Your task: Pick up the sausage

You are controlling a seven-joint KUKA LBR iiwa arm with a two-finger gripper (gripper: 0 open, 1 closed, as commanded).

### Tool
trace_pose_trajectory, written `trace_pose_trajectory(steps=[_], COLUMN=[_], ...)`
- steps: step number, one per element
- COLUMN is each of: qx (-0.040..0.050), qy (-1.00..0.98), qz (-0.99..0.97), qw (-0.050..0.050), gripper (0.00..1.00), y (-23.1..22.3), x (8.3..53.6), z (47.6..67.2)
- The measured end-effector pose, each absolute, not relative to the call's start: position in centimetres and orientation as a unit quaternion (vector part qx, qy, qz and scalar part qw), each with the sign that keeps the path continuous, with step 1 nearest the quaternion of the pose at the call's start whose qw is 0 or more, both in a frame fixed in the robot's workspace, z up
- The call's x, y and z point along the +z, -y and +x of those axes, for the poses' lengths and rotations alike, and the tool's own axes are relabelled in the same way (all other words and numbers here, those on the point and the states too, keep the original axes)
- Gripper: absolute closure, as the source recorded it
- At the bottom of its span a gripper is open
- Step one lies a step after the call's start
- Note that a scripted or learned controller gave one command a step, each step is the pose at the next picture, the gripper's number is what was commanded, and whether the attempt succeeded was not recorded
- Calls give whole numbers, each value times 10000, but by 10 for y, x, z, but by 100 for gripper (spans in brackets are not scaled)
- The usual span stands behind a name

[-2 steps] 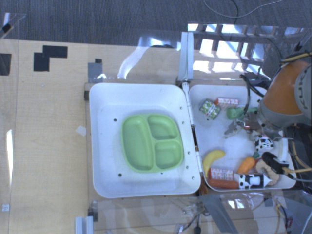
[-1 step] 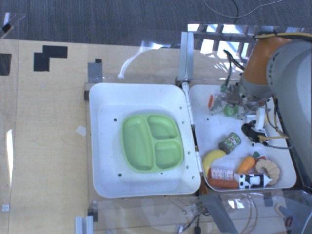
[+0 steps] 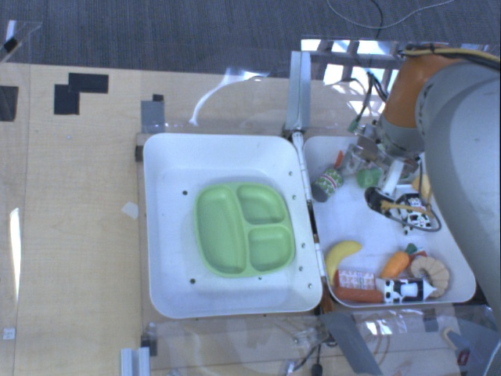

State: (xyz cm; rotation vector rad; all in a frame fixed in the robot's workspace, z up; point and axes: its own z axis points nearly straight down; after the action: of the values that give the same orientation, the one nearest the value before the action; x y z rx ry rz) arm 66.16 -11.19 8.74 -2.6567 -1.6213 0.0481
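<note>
— Where has the grey arm with the orange band [image 3: 411, 84] got to?

— It reaches in from the right and hangs over the far part of the right-hand shallow white bin [image 3: 317, 159]. Its two-finger pincer [image 3: 374, 161] sits low there, just above a small green object [image 3: 368, 176] and near a green-labelled little bottle [image 3: 329, 182] lying tilted by the bin's left wall.

— Open or closed?

— I honestly cannot tell from here; the wrist and its fittings clutter the tips, and nothing is plainly caught in them.

— And the sausage?

— The reddish-orange sausage [image 3: 356, 294] lies flat at the near edge of that same bin, along the front wall. It is well apart from the pincer, at the opposite end of the bin.

— What crowds around it?

— A yellow plastic banana [image 3: 342, 254] curves just behind it, a black-and-white cow-patterned carton [image 3: 407, 290] lies just to its right, and an orange toy carrot [image 3: 397, 263] and a tan ridged croissant-like piece [image 3: 433, 271] sit beyond that. Another black-and-white piece [image 3: 411, 214] lies mid-bin, between the pincer and that cluster.

— The other bin?

— The left-hand white bin [image 3: 168, 210] holds a pale green divided plate [image 3: 244, 228] with three compartments.
</note>
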Motion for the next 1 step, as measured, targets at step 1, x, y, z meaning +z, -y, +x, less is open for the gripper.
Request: trace_pose_trajectory(steps=[1], qx=[-22], qy=[6115], qz=[-7913], qw=[-23], gripper=[0], y=[167], x=[87], z=[647])
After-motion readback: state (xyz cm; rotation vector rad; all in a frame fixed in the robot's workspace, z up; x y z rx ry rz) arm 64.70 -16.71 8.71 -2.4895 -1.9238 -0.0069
